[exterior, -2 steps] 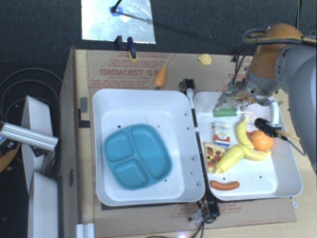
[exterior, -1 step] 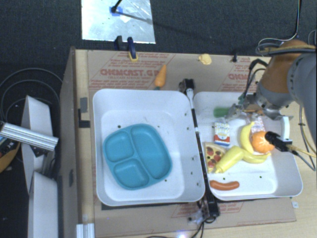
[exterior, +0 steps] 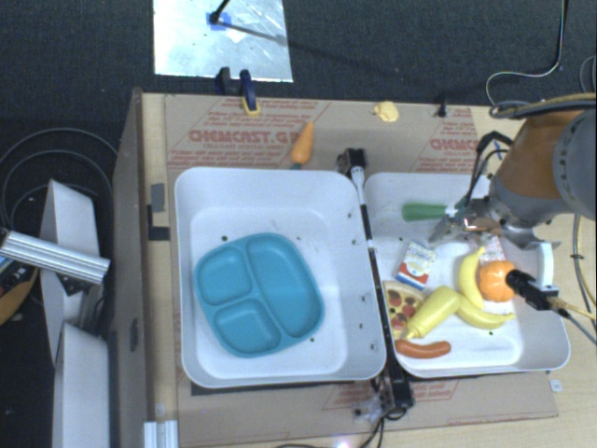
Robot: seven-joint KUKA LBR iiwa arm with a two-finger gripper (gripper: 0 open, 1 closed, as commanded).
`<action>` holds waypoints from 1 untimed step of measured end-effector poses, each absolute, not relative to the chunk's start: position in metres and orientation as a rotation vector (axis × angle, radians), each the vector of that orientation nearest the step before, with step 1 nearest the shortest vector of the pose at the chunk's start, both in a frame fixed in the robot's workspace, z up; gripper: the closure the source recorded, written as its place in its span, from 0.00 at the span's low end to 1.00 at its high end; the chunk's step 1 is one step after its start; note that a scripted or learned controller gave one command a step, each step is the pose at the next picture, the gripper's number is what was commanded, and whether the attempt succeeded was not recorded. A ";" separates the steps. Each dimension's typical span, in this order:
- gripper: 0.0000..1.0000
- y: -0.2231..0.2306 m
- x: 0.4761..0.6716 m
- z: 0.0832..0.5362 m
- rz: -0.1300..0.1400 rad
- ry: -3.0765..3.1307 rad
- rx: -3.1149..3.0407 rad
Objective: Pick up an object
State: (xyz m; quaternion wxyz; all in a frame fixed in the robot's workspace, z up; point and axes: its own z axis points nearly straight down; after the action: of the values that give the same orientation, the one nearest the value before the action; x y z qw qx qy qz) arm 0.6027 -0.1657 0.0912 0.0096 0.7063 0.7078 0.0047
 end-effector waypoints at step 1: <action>0.00 -0.162 0.569 0.090 0.014 2.213 2.208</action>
State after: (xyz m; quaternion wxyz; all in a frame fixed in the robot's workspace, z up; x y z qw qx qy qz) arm 0.5690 -0.1622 0.0902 0.0079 0.7064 0.7078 0.0044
